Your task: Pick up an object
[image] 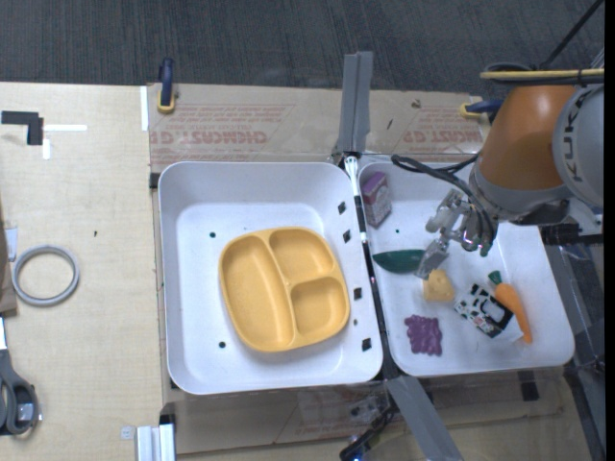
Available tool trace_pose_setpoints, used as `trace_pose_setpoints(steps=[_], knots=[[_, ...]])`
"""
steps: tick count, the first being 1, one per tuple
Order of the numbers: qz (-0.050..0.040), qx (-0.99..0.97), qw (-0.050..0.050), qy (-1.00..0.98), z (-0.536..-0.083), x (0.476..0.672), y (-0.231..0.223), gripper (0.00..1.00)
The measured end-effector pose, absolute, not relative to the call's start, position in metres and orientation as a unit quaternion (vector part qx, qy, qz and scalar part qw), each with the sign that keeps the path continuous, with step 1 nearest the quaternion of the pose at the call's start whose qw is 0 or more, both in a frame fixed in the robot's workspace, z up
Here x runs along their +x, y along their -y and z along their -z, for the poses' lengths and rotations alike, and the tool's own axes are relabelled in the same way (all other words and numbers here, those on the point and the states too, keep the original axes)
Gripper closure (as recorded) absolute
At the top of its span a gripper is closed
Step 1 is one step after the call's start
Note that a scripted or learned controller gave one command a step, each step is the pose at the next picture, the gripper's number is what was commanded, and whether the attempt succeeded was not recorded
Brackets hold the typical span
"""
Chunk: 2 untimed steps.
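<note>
Reaching into the right bin (538, 353), toward a small pale-yellow piece (439, 285).

Hovering with the gripper (437, 254) just above the pale-yellow piece, near the middle of the right bin and touching or almost touching it. Impossible to tell from above whether the claw is spread or pressed together. Looking like a small lumpy toy food, matte and cream-yellow, lying between a dark green leaf-shaped item (399, 258) and a black-and-white toy (481, 309). Probably being light and a little soft, so not fragile, but maybe rolling away under a push. Better taking hold across the widest middle part, coming straight down. Also lying nearby: a purple bumpy piece (423, 334), a toy carrot (511, 303), a purple box (376, 198). Resting in the left bin (183, 257), a yellow divided plate (284, 287).
</note>
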<state>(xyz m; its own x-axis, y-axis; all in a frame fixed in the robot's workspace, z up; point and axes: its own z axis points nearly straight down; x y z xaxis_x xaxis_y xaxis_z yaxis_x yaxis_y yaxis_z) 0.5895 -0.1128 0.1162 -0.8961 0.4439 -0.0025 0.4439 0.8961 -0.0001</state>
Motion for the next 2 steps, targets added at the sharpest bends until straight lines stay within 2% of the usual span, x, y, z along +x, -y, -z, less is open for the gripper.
trace_pose_setpoints(steps=[1,2], knots=[[0.0002,0.342,0.001,-0.940,-0.0923,0.6155,0.1001,0.00],[0.0009,0.340,0.003,-0.940,-0.1022,0.6165,0.0998,1.00]])
